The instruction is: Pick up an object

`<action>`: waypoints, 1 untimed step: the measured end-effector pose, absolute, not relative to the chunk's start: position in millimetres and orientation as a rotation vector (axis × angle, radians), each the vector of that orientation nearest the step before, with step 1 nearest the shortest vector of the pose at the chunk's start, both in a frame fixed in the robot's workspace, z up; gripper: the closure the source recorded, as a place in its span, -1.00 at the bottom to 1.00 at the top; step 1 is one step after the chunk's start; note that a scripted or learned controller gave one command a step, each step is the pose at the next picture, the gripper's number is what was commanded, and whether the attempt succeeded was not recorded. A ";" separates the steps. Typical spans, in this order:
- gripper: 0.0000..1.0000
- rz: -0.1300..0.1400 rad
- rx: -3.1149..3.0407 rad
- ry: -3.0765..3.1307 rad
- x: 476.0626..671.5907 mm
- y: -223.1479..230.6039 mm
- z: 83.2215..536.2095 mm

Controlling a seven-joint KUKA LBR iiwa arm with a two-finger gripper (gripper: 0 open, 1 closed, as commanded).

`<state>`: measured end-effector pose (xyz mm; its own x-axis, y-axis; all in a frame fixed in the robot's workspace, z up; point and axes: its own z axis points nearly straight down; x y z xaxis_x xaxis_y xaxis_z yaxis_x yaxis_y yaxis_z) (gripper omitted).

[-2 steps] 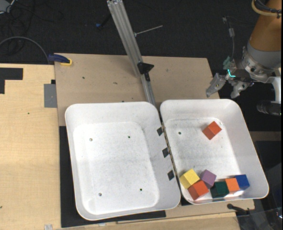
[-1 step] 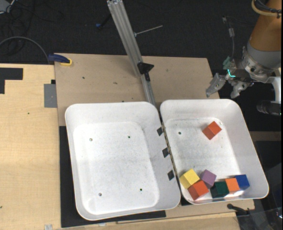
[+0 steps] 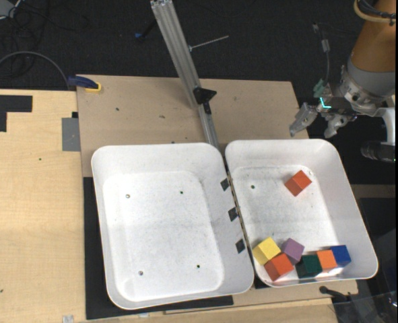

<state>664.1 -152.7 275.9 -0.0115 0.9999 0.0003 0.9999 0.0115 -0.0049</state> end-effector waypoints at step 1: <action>-1.00 0.005 -2.205 -2.232 664.1 -152.6 275.9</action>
